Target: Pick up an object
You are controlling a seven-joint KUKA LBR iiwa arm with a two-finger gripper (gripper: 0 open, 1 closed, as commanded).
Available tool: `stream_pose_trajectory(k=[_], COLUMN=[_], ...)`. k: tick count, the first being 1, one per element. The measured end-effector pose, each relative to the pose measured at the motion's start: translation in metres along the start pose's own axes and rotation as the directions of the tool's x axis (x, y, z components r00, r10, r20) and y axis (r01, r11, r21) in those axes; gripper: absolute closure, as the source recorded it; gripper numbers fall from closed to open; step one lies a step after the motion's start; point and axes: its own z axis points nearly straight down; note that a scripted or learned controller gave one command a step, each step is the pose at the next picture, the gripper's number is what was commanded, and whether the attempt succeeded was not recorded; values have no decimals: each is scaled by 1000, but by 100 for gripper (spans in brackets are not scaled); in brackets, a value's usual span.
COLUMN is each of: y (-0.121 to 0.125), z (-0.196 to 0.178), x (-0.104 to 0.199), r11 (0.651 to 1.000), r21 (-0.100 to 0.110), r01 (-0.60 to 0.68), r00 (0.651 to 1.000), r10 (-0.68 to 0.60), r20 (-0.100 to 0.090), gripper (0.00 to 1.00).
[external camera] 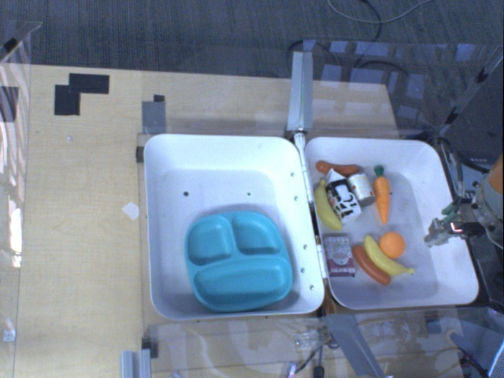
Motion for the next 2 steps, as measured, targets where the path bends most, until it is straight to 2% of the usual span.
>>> stream_pose_trajectory(k=[1,2], y=[0,66], z=[65,-39], x=[2,27], r11=[999,1000], r21=[1,-3], r01=[-51,-14], r00=[999,1000], r10=[51,14], r20=[-1,1], gripper=[100,100])
